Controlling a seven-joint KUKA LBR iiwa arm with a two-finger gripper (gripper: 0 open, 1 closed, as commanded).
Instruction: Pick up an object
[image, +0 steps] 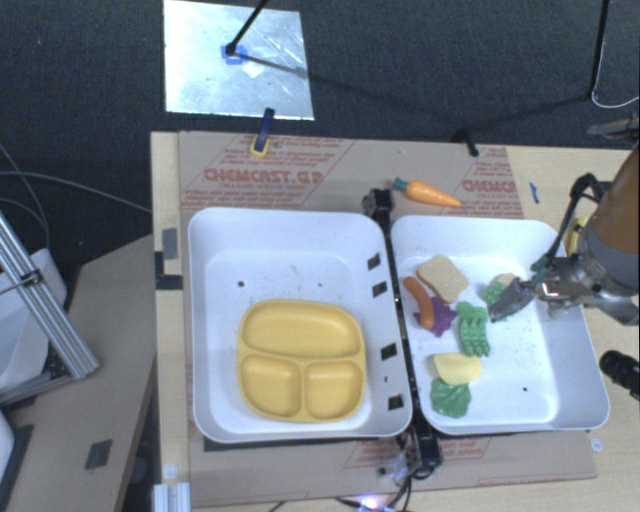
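On the bench (330, 160), two shallow white bins side by side. Left bin (290, 235): one yellow compartment tray (300, 358), three sections, lying flat toward the near side. Right bin (530, 385): a scatter of toy food. Grey arm (610, 260) reaching in from the right, low over the right bin's far-right part, fingers (507, 298) pointed left. Just at the fingertips, a small green-and-tan piece (499, 287), touching or nearly so; whether gripped, cannot tell, and how far open, cannot tell either. Left of that, a tan bread slice (442, 277), tilted. Beside it toward the divider, an orange-red sausage (418, 297) resting against a purple piece (437, 315). Nearer the camera, a green hand-shaped piece (473, 329), then a yellow lump (457, 368) sitting against a green leafy piece (451, 399). Outside the bins, on the bench behind the right one, an orange carrot (430, 193). Farther left along the back, a small blue and yellow clip (263, 134).
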